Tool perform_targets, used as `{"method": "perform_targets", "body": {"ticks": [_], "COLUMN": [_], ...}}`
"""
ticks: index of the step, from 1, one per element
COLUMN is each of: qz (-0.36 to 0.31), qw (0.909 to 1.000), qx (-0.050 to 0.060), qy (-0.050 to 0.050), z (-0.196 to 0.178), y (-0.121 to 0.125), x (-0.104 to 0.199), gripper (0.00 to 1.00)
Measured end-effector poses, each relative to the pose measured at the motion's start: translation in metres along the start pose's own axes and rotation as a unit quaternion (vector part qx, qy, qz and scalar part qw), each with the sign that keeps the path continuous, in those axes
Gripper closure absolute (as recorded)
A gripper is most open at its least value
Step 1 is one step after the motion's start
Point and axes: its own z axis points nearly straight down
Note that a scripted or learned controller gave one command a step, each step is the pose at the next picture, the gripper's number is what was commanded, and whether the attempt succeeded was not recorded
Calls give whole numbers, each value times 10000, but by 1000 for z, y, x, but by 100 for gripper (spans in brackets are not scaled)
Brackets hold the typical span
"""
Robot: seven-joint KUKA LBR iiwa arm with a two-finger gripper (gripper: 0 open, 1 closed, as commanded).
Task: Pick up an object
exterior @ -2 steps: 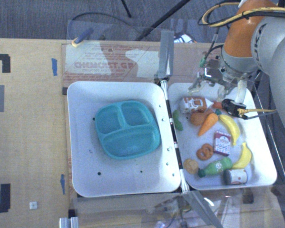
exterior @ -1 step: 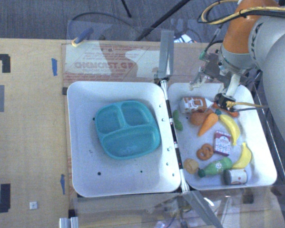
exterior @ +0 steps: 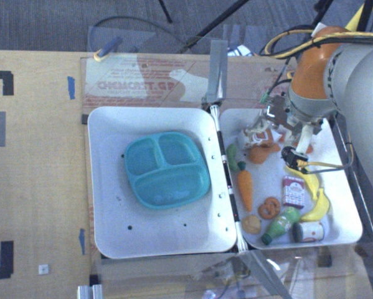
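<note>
A light wooden worktop (exterior: 37, 185) carries two shallow white bins side by side, seen from above at a slant. The left bin (exterior: 105, 223) holds a teal divided plate (exterior: 166, 169) with three compartments, lying flat near the bin's middle.

A grey divider strip runs between the bins. The right bin (exterior: 348, 220) is crowded with toy food. Just inside its left wall lies a small dark green vegetable (exterior: 232, 155), and below that an orange carrot (exterior: 245, 190) pointing toward the near edge. A round tan piece (exterior: 251, 223) sits below the carrot's tip, beside a brown pretzel (exterior: 269, 207). A green bottle (exterior: 281, 224) lies tilted near the front edge, next to a small white jar with a red label (exterior: 309, 231). A dark red packet (exterior: 293, 191) lies near the middle, and a yellow banana (exterior: 317, 199) curves along its right side.

At the back of this bin, an orange rounded item (exterior: 261, 152) lies just under the gripper (exterior: 281, 128), which hangs low over the bin's far end. Whether anything is gripped, or how the gripper is set, cannot be told from this angle. The grey arm (exterior: 354, 86) with its orange band (exterior: 314, 67) reaches in from the right.
</note>
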Motion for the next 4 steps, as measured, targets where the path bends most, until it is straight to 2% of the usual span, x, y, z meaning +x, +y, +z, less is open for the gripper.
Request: {"method": "perform_targets", "body": {"ticks": [1,2,3,4], "qz": [751,672,138,328], "qw": [9971,9977,9998,9995], "qx": [-95,-117,120,-11], "qy": [60,16,-44,-1], "z": [9,12,-61,2], "y": [-43,-19,-18,11], "x": [-42,-15,-11,-28], "gripper": [0,0,0,0]}}
